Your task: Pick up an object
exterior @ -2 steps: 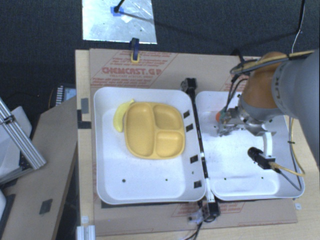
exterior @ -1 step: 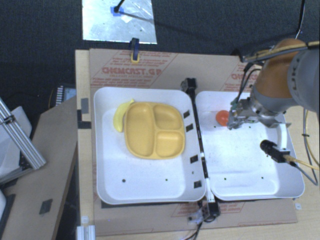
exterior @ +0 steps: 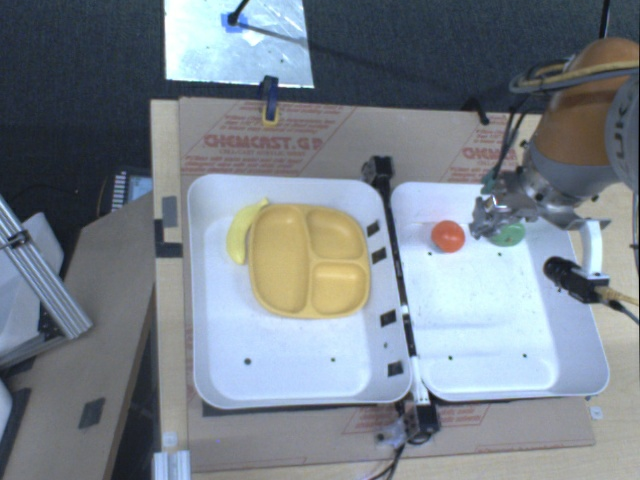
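Two white bins sit side by side on the surface. In the left bin a yellow plate with three sections lies flat, and a banana rests against its far-left edge. The right bin holds two small things toward its far side: an orange ball and, just to its right, a green object.

We see the arm reaching in from the right, with the tool low over the far part of the right bin, between the ball and the green object and overlapping the green one's left edge. We cannot tell whether the tool is open or closed, because its tip is small and blurred. We see nothing gripped.

We judge the green object to be the target, since the tool sits right at it while the ball lies clear beside it. Both look rounded, so an off-centre push could roll either away. The plate is broad and flat, a poor fit for this tool, which may be why the arm works on this side.
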